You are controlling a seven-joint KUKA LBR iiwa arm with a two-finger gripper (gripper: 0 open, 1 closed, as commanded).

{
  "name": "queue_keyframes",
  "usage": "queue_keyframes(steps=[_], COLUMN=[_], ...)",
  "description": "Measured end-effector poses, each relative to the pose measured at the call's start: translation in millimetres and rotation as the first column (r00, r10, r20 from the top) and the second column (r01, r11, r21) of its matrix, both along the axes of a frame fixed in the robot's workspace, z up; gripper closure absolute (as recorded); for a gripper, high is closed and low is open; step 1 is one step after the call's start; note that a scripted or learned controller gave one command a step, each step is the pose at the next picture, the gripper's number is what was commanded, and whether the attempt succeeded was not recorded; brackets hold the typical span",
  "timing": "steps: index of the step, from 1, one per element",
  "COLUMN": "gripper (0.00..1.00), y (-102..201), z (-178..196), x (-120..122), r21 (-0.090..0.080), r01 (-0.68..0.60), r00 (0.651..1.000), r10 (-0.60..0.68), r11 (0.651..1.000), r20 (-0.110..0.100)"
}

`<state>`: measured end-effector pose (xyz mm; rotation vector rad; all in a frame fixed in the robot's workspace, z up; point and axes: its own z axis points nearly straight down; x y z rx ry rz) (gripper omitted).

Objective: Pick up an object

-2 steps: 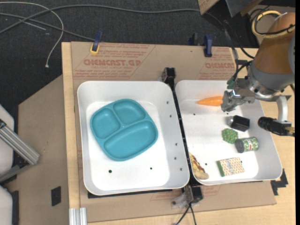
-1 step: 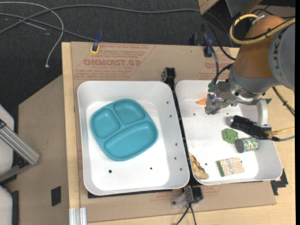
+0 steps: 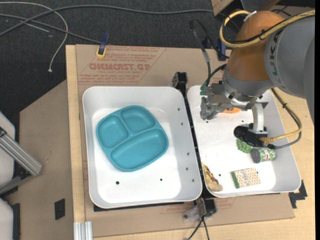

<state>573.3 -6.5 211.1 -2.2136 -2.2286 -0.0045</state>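
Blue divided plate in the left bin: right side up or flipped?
Right side up. The blue divided plate lies flat in the left bin, its three compartments facing the camera, nothing in them.

Smooth teal plastic plate (image 3: 132, 137), glossy white bins (image 3: 95, 184), matt cardboard base (image 3: 75, 79)

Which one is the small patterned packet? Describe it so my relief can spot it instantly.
Go to the right bin. Near its front edge lies the patterned packet, a flat square, right of the banana peel. Unlike the green can behind it, it is flat.
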Motion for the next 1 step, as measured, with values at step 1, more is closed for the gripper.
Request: queue_keyframes(steps=[1], gripper=[1.00], y=[50.2], z=[-3.2], x=[3.3], r21=[-0.001], r01=[0.003], r00=[1.000], r10=[-0.003], r11=[1.000], r20=[-0.002])
